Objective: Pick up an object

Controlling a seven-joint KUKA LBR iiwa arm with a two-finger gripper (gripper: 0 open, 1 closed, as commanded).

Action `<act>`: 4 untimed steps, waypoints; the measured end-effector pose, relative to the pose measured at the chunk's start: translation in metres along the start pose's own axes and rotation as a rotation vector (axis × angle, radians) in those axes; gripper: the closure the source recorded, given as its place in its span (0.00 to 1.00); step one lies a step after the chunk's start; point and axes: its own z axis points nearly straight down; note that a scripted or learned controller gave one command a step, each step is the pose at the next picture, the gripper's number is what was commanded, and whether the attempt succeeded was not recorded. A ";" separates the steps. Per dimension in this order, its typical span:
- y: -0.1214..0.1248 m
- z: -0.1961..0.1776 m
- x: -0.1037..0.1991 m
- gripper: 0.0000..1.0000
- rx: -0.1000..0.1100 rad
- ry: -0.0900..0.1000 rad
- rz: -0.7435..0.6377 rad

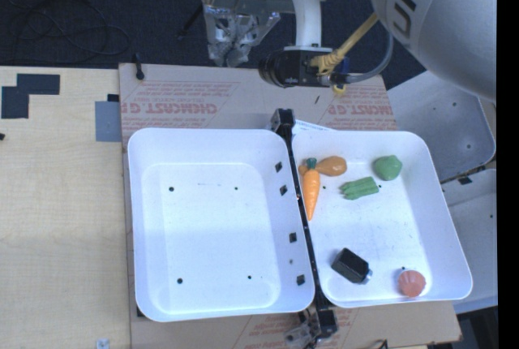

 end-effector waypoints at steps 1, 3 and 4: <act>0.015 0.000 0.000 1.00 0.001 0.000 0.000; -0.053 0.095 0.000 1.00 0.009 -0.004 -0.001; -0.062 0.015 -0.001 1.00 -0.005 0.004 -0.003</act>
